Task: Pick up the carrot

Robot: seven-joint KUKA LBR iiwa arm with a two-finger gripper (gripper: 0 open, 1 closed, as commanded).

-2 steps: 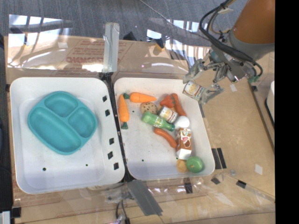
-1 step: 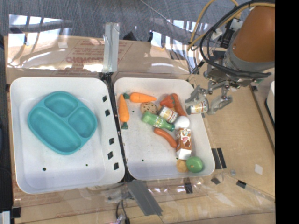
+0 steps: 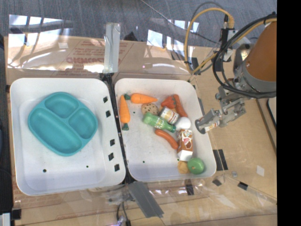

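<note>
While the gripper (image 3: 207, 124) hangs past the right rim of the right bin (image 3: 141, 166), I cannot tell how it is set; nothing visible in it. One carrot (image 3: 124, 110) lies upright along that bin's left wall, another carrot (image 3: 143, 98) near its top. Teal plate (image 3: 62, 122) sits in the left bin (image 3: 23, 173).

— What do we see beyond the bench?
— We see grey ribbed carpet (image 3: 70, 4) along the top.
— And the bench (image 3: 244, 159) itself?
— We see pale wood, with glare from clear sheeting (image 3: 61, 55) and black tape marks (image 3: 220, 160).
</note>
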